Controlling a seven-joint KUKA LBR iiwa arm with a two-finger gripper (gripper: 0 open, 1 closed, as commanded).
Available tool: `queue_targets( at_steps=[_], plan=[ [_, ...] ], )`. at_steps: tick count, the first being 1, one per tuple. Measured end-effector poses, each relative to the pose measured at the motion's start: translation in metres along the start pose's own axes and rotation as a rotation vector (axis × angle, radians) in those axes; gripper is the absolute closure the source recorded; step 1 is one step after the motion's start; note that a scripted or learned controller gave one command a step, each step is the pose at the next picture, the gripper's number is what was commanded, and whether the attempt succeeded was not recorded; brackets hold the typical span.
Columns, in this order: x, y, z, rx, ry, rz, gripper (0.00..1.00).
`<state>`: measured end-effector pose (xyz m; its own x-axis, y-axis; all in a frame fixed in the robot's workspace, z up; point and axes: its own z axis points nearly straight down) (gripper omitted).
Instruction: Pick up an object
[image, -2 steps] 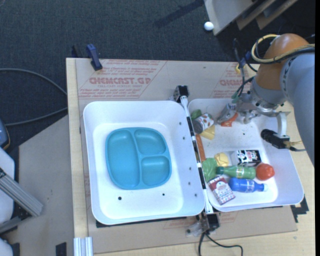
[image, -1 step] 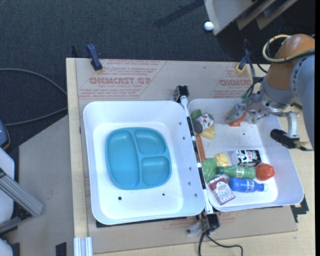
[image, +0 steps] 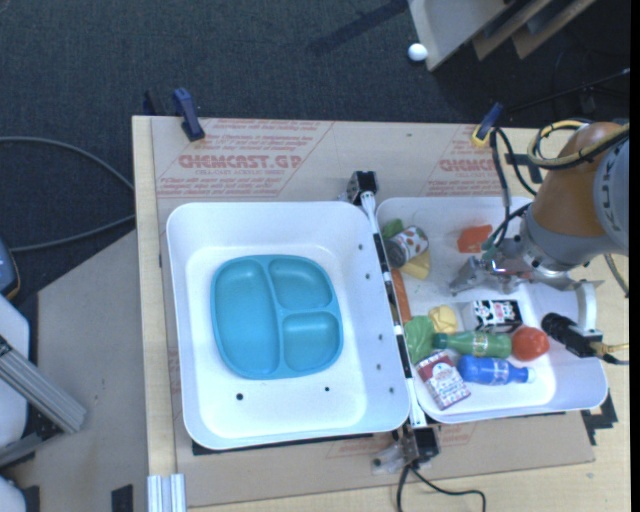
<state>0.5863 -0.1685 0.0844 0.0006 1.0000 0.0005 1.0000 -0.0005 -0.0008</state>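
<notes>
Objects for picking lie in the right bin (image: 585, 385), none yet between my fingers. Left to right: the left bin (image: 190, 300) carries a blue divided plate (image: 277, 315) and nothing loose. Across the shared rim, the right bin holds a small printed can (image: 410, 241) and a yellow piece (image: 443, 319) near its left wall, a red carton (image: 443, 380) at the front corner, then a green bottle (image: 473, 344) lying above a blue bottle (image: 493, 372), a black-and-white carton (image: 496, 313), an orange piece (image: 474, 239) and a red ball (image: 530, 343). My gripper (image: 490, 272) hangs over the bin's middle, just above the black-and-white carton, fingers apparently spread and holding nothing. Recommendation: descend straight onto that carton, which stands slightly apart from its neighbours, straddle it squarely, close, and lift vertically. Risk noted: the bottles lie close alongside and may be nudged.
</notes>
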Motion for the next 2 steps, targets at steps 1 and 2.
queue_targets(
  at_steps=[1,2],
  plan=[
    [-0.012,0.073,-0.001,-0.003,-0.002,-0.002,0.0],
    [-0.024,0.081,-0.001,-0.003,-0.002,-0.002,0.0]
  ],
)
